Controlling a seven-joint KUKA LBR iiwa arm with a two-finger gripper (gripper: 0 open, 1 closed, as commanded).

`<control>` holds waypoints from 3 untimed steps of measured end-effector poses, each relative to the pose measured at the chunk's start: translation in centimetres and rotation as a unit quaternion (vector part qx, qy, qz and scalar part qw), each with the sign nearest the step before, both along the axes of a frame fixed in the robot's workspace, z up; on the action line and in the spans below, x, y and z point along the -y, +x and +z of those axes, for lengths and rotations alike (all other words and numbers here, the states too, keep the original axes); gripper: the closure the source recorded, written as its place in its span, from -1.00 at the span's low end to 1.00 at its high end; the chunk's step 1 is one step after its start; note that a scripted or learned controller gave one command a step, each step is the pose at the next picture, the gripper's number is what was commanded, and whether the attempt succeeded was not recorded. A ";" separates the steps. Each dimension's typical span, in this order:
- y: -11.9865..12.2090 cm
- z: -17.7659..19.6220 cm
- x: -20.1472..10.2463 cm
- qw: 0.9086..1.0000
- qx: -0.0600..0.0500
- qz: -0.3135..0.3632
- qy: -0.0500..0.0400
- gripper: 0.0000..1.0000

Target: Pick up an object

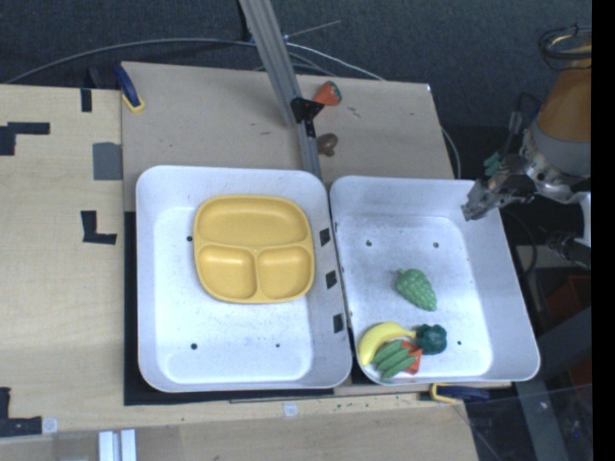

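Note:
The right bin (500, 286) holds a green bumpy toy fruit (416, 288) near its middle. At its front left corner a yellow banana (378, 337), a green and red vegetable piece (396, 357) and a dark green broccoli-like piece (431, 338) lie bunched together. My gripper (478, 203) hangs over the far right corner of this bin, well apart from all of these. Nothing shows between its fingers.
The left bin (159, 257) carries a yellow three-compartment plate (255, 248). A slanted metal pole (274, 51) with a clamp rises behind the bins. The wooden bench (58, 209) stretches to the left.

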State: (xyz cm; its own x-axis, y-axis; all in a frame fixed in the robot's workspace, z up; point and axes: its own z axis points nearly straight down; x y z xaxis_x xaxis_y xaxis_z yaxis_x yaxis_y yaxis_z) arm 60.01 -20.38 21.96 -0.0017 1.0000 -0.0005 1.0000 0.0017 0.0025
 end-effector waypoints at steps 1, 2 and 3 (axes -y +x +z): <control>-0.2 0.1 -4.6 1.000 -0.002 0.002 0.001 1.00; -0.7 -0.2 -9.3 1.000 -0.002 0.002 0.001 1.00; -3.0 -0.3 -14.8 1.000 -0.003 0.002 0.001 1.00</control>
State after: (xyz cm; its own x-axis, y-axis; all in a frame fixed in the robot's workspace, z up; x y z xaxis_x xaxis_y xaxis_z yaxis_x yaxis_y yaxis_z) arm 57.04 -5.57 21.68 -0.0060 1.0000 0.0013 1.0000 0.0060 -0.0027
